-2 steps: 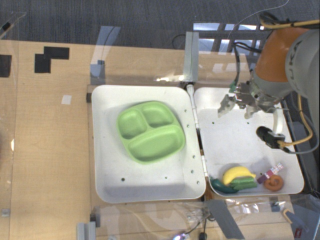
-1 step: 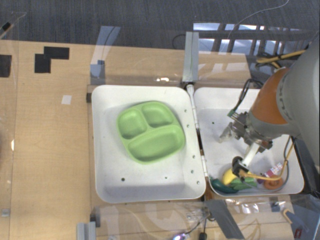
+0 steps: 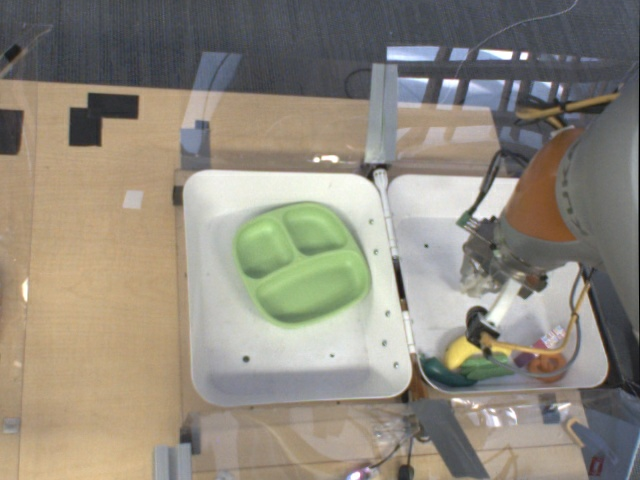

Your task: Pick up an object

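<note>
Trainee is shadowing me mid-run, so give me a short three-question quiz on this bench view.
1. True or false: the green plate lies in the view's left bin.
2. Where in the right bin is the yellow object? A) at the edge nearest the view's bottom B) at the far edge C) dead centre
3. How many compartments does the plate have?

Key: 1 true; 2 A; 3 three.

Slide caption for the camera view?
Gripper over the right bin near colourful items; green divided plate in the left bin.
</note>
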You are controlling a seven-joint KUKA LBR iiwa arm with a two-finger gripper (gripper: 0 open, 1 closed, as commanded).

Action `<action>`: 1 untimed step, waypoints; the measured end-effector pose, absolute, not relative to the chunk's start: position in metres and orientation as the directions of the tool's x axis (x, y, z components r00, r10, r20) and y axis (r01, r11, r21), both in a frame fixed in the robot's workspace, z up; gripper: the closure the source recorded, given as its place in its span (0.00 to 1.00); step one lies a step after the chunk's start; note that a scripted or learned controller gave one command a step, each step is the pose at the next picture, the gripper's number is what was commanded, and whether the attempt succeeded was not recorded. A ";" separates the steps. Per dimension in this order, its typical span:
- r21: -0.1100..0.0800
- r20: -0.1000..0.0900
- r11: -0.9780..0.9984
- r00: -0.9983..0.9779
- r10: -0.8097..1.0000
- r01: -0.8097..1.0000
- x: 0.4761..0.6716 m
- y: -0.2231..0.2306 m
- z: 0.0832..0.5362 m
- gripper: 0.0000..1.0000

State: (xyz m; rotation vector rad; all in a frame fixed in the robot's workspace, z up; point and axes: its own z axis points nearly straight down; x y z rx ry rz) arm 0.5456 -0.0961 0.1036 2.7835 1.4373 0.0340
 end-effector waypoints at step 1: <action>0.004 0.002 -0.531 0.531 0.847 0.847 0.636 -0.123 0.195 1.00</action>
